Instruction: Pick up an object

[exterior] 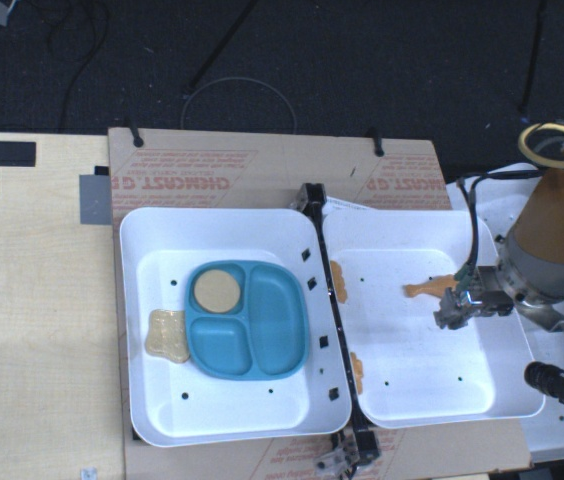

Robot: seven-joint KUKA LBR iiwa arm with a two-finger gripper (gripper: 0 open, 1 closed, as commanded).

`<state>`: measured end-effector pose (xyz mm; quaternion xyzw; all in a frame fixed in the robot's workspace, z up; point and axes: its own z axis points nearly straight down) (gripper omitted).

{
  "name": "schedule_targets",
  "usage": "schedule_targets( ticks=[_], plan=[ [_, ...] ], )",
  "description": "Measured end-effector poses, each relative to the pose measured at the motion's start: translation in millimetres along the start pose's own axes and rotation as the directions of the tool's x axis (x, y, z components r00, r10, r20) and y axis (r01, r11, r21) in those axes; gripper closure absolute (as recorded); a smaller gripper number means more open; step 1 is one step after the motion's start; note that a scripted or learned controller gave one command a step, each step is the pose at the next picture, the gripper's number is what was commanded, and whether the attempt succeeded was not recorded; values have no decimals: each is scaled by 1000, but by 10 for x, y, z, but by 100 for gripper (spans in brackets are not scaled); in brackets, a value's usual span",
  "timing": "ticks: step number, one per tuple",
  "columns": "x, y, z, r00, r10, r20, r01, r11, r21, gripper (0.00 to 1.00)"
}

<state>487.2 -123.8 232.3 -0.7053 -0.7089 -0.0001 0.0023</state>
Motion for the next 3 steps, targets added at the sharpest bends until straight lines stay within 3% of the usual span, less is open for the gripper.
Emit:
schedule_targets(
  ticks=[3],
  plan=[
    [1371,93,123,1000,1,1,-1,1000,1,100]
  ],
)
